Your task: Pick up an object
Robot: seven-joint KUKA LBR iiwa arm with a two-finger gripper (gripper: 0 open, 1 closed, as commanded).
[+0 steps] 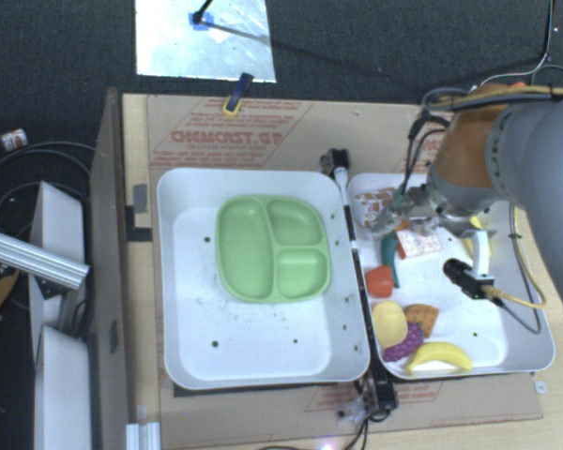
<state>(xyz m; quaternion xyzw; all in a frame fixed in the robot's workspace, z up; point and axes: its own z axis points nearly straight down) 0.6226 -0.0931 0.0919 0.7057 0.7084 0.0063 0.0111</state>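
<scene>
The gripper (401,209) hovers low over the right bin (525,345), where toy food (415,331) lies clustered; a clean pick means centring over one piece.

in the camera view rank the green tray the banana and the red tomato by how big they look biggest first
1. Green tray, by far the largest.
2. Banana.
3. Tomato, the smallest, though partly hidden by neighbouring toys.

Hidden and cut-off parts around the right bin

The arm (511,153) runs off the right edge and covers the right bin's (525,350) upper corner; the gripper (401,211) there is too blurred to read.
</scene>
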